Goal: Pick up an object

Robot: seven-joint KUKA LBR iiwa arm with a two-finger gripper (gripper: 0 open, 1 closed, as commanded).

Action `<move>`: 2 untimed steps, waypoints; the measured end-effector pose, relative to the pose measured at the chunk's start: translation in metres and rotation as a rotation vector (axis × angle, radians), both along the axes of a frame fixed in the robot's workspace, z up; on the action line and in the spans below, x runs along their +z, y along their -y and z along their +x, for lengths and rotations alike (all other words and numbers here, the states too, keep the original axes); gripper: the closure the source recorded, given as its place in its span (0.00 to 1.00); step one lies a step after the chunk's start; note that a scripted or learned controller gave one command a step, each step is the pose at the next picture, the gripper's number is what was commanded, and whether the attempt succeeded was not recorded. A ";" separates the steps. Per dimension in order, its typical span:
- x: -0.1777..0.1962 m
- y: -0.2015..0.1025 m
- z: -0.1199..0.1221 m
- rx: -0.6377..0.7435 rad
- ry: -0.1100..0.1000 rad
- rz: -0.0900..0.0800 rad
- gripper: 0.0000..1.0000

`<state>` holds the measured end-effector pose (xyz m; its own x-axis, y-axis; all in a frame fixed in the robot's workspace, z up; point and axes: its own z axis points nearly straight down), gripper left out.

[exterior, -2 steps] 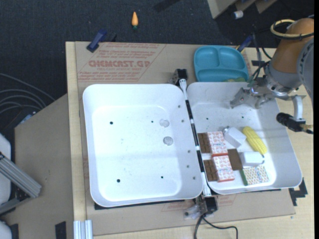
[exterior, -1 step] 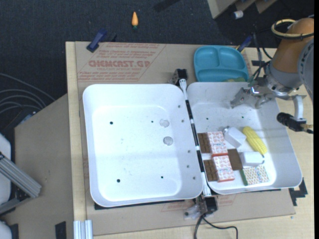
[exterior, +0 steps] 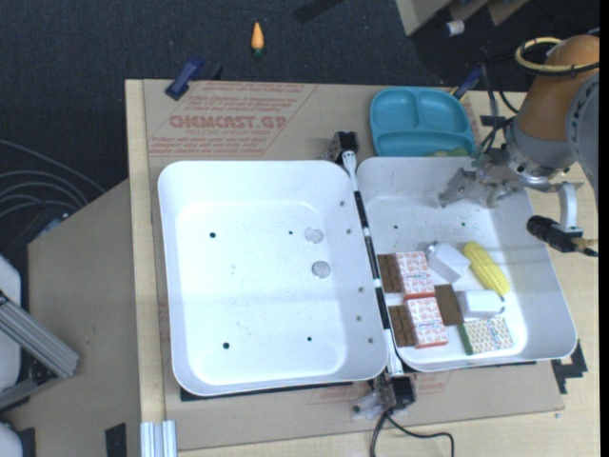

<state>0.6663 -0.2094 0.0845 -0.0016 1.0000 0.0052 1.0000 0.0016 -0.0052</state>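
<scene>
One fixed camera watches me from above the tabletop (exterior: pixel 238 122), looking down at a slant. It stands far enough back to take in both white bins (exterior: pixel 190 198) side by side, the tabletop's far edge and the dark floor (exterior: pixel 95 27) past it. My arm (exterior: pixel 561 103) reaches in from the picture's right, over the right bin's far corner.

I note a teal divided tray (exterior: pixel 422 122) on the table (exterior: pixel 238 127), just behind the right bin (exterior: pixel 547 298). A blue clip (exterior: pixel 184 78) lies at the table's far left corner. Beyond it, an orange carrot-like item (exterior: pixel 257 36) rests on dark floor (exterior: pixel 95 27).
</scene>
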 end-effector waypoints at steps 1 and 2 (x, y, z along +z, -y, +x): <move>0.000 0.001 0.000 0.000 0.000 0.002 0.00; 0.000 0.003 0.001 0.001 -0.002 0.006 0.00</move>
